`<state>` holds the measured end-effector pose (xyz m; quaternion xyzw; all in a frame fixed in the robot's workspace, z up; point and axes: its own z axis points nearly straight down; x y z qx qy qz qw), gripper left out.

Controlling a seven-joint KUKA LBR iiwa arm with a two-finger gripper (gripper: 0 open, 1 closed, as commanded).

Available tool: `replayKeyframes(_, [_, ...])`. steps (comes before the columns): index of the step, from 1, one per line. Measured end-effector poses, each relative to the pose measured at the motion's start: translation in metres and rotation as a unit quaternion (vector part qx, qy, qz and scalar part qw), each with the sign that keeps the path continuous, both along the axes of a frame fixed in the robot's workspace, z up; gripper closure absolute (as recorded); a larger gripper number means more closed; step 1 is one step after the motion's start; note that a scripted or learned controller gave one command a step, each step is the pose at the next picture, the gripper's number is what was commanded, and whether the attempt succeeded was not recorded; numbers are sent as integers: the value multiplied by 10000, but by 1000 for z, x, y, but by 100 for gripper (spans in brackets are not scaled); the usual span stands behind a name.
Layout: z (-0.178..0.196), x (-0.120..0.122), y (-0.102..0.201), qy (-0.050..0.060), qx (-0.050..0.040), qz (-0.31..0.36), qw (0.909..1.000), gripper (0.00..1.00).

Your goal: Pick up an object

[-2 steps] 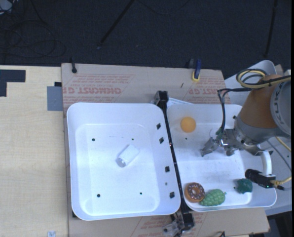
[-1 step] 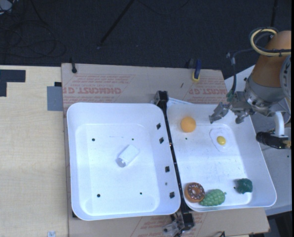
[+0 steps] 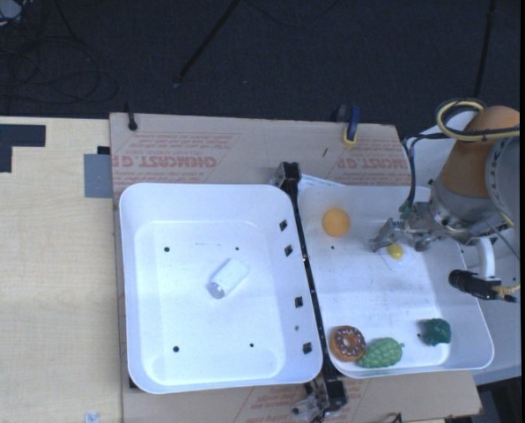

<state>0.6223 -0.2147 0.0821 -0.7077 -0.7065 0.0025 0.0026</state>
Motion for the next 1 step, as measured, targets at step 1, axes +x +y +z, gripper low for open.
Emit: replayKeyframes(1, [17,3,0,-33,-7,18,10000,100])
